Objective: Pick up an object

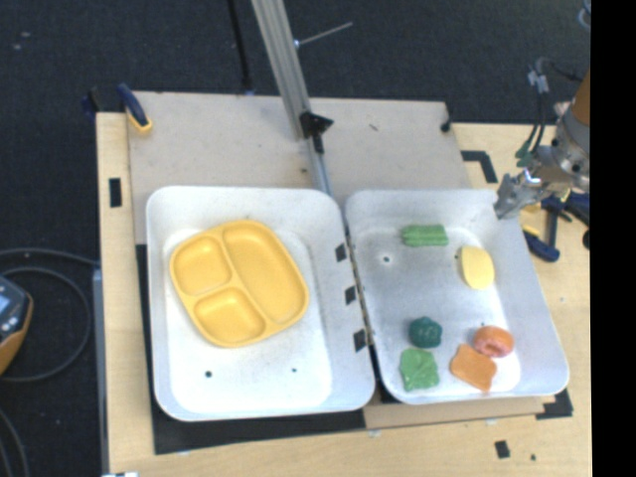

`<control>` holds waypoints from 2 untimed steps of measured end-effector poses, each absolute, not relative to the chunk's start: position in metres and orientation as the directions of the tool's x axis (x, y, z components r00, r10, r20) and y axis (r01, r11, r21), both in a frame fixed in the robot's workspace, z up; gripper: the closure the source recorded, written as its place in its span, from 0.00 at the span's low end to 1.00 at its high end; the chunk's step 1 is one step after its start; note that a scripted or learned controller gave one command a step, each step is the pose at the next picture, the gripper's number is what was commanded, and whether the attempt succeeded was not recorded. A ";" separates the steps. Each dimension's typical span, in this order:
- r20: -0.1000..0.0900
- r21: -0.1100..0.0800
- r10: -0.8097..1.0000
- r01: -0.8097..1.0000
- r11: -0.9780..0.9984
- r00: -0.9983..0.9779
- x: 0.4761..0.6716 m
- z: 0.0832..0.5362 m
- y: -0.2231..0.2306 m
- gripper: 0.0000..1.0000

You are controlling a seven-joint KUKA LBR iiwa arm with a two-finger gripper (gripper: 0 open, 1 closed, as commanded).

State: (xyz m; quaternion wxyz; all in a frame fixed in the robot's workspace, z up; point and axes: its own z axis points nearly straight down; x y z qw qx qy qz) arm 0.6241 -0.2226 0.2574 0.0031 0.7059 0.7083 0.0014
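The task looks barely begun; nothing is lifted, and every candidate lies on the floor of the right bin (517,266). Taking that bin as the landmark: the gripper (517,192) hangs at its far right corner, just above the rim, outside the cluster of objects; whether it is released or clenched I cannot tell, since it shows only as a small grey shape with nothing visibly caught in it. Inside the bin, a flat green block (424,235) lies near the far wall; a yellow oval piece (477,267) sits toward the right wall, nearest the gripper; a dark green lump (425,332) rests near the middle; a light green piece (418,369) lies at the near edge, just beside an orange block (473,367); a red-orange rounded piece (493,341) touches or nearly touches that orange block. To the bin's left, the other bin (169,366) holds a yellow divided tray (238,281), well apart from the arm. What remains, as I judge it, is everything: choosing an object, descending, closing and lifting; the yellow oval seems the easiest reach, standing apart from its neighbours.
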 end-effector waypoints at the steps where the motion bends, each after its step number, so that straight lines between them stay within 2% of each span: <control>1: 0.000 0.003 1.000 1.000 0.006 -0.006 0.608 0.266 -0.174 1.00; 2: 0.000 0.000 1.000 1.000 0.005 -0.005 0.595 0.255 -0.131 1.00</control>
